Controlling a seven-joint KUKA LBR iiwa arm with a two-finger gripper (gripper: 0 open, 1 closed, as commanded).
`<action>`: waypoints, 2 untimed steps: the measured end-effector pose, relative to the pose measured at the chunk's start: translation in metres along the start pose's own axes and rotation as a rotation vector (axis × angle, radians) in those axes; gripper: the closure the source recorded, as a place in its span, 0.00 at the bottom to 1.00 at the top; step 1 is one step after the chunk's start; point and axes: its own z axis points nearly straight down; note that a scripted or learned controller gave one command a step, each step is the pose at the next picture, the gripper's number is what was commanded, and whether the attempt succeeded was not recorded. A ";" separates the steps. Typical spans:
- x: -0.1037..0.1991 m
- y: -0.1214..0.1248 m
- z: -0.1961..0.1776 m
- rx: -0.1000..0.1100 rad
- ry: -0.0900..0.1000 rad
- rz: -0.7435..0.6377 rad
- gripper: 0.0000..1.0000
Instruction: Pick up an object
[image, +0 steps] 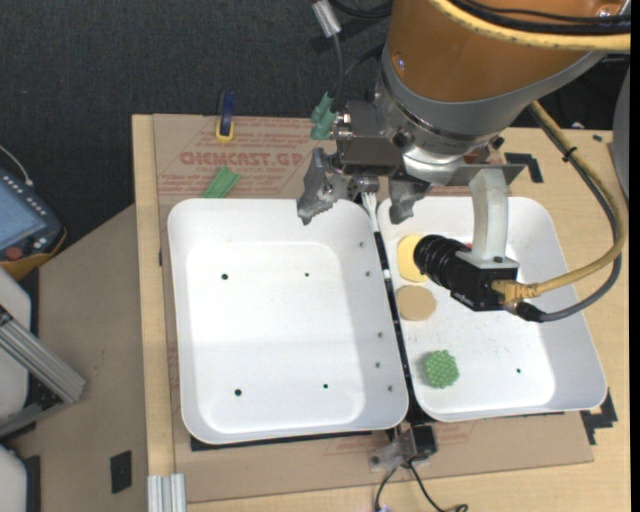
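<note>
The gripper (358, 200) hangs with fingers spread wide and nothing between them, over the far end of the seam where the two bins meet, so to pick well it should shift into the right bin (560, 385), centre over one object and come straight down clear of the rim. That bin holds a yellow disc (408, 256) and a tan disc (417, 302) near its left edge, and a green ball (440, 368) towards its near-left corner. The left bin (200, 330) shows bare white floor.
</note>
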 end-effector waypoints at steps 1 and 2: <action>0.000 0.000 0.000 0.000 0.000 0.000 0.00; 0.000 0.000 0.000 0.000 0.000 0.000 0.00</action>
